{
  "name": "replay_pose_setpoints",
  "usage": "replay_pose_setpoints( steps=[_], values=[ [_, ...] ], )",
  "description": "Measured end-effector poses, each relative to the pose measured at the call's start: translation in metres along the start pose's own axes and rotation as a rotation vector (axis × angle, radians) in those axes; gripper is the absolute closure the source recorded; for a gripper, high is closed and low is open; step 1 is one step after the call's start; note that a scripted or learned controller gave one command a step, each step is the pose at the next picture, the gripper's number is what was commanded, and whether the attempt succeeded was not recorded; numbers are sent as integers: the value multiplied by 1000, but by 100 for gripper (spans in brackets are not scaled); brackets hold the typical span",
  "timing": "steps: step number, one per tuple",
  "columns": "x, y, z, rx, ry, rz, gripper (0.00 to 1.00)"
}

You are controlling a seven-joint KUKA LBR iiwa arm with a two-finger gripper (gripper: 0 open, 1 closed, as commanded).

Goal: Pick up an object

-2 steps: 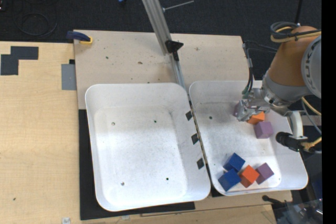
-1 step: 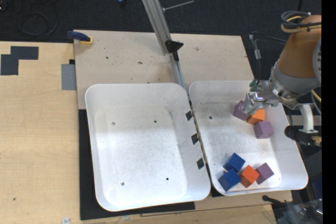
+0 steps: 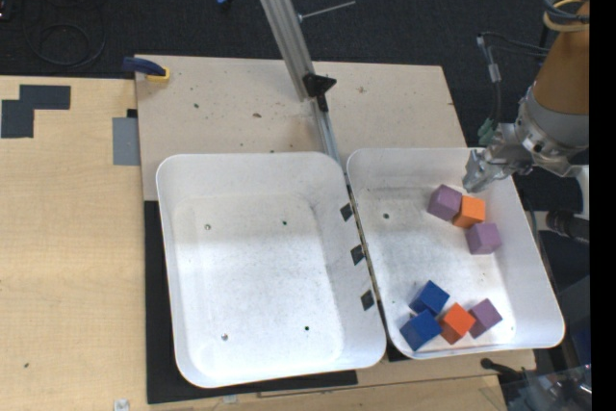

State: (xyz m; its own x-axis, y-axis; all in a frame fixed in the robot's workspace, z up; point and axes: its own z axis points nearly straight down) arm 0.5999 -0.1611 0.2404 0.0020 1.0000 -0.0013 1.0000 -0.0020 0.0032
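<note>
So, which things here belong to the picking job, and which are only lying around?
Job:
gripper
purple cubes
orange cubes
blue cubes
right bin

Lying about:
left bin
metal rail
blue clamp

No legible text, label, brand, number or sign appears anywhere in the camera view. The two shallow white plastic bins (image 3: 252,170), the pale wooden tabletop (image 3: 67,236) and the small foam cubes in purple, orange and blue (image 3: 446,203) carry plain, unmarked surfaces. The dark rectangular patches on the tabletop (image 3: 34,106) are blank shapes without lettering.
</note>
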Motion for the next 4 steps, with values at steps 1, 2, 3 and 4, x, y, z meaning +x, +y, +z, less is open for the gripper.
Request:
replay_pose_setpoints(
  steps=[1,2,3,4],
  values=[
    [-1,0,-27,2,1,-2,100],
    [41,15,-16,6,3,-6,100],
    [84,26,-5,8,3,-6,100],
    [133,32,-10,5,3,-6,100]
  ],
)
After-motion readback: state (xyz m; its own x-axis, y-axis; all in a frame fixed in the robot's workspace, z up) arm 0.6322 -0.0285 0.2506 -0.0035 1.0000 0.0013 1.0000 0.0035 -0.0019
